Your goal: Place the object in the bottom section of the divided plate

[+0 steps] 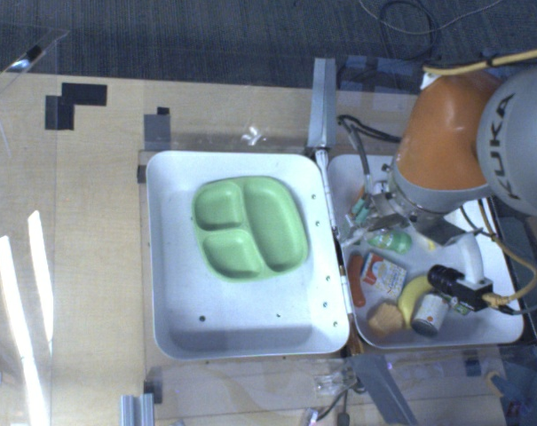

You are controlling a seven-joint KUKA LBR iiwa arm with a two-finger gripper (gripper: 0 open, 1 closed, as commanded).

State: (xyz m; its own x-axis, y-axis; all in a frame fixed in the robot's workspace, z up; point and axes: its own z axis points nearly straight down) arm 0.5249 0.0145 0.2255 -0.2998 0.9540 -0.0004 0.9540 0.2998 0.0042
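Observation:
A green divided plate (pixel 250 227) with three sections and nothing in them lies in the upper middle of the left bin (pixel 241 327). My gripper (pixel 369 216) hangs low over the upper left part of the right bin (pixel 503 325), under the orange wrist band. It is close above a small green bottle (pixel 391 240), and the wrist hides much of it. I see nothing clearly held between its fingers.
In the right bin lie a red and white packet (pixel 381 275), a banana (pixel 412 295), a small can (pixel 428 315), a brown lump (pixel 385 319) and a thin red thing (pixel 357 286) along the left wall. A metal divider (pixel 321 105) stands between the bins at the back.

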